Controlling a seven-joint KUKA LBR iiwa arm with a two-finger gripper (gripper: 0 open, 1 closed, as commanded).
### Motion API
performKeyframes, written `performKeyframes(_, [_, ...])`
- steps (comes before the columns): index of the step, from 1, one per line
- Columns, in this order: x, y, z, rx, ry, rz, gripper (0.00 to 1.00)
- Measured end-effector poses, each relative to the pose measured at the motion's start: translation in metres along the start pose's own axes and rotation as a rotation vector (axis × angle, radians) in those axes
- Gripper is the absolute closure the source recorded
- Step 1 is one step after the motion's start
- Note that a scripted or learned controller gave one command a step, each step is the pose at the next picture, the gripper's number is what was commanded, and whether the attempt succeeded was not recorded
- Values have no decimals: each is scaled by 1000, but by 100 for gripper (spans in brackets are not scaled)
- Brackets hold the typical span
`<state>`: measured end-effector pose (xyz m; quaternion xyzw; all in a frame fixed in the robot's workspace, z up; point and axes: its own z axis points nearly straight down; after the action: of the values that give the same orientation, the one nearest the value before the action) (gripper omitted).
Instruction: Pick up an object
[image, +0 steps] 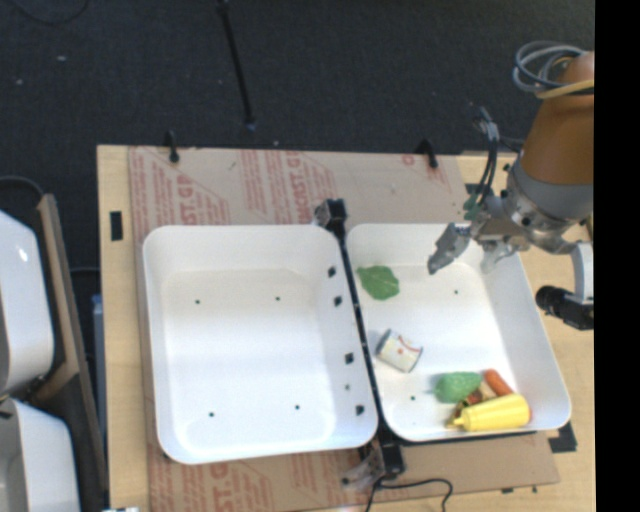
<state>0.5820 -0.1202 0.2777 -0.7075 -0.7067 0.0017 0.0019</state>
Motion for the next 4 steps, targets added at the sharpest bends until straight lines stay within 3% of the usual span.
performKeyframes(1, [0, 1, -3, -6, 0, -1, 0])
performKeyframes(4, [8, -6, 172, -1, 0, 0, 0])
